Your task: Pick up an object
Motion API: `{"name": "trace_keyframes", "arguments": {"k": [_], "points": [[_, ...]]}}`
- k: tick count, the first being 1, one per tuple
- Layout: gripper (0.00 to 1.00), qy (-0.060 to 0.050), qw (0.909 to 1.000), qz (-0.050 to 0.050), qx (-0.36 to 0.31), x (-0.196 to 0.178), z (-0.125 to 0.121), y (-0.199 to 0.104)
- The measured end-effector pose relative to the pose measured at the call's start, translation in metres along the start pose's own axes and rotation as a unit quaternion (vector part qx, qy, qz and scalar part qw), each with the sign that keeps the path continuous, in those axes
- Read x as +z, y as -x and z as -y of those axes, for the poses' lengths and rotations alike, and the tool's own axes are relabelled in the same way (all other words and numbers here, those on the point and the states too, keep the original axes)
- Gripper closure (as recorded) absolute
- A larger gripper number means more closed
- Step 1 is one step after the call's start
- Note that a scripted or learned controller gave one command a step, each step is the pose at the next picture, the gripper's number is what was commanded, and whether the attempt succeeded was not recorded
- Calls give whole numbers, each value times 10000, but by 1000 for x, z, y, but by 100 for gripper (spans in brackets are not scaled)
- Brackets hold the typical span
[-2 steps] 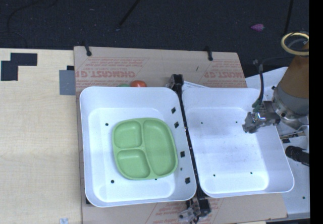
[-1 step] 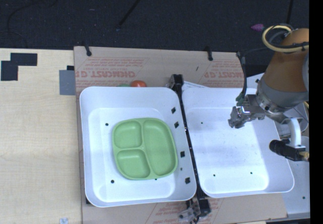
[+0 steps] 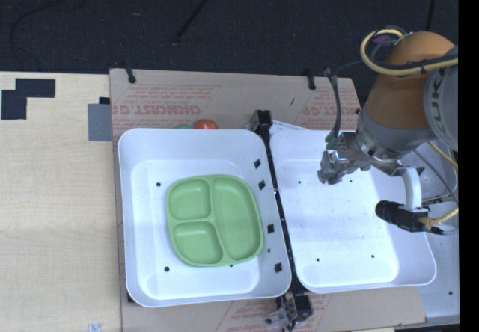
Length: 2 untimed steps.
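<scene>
Right bin; claw hangs above it.

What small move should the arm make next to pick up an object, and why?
Probably move the hand leftward across the divider toward the left white bin. The hand now hangs over the right white bin, near its upper left part, while the pale green plastic plate with three compartments lies in the left bin.

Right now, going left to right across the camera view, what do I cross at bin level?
Bare bench top → left bin → green divided plate → black clips between the bins → right bin → gripper → arm.
</scene>
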<state>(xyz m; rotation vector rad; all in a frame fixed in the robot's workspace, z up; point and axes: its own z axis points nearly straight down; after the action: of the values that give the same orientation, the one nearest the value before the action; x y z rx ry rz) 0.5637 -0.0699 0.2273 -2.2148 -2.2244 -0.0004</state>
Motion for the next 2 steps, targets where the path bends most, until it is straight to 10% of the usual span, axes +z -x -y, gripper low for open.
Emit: {"name": "trace_keyframes", "arguments": {"k": [2], "points": [[100,-5,10000,1,-1,1,-23,-106]]}}
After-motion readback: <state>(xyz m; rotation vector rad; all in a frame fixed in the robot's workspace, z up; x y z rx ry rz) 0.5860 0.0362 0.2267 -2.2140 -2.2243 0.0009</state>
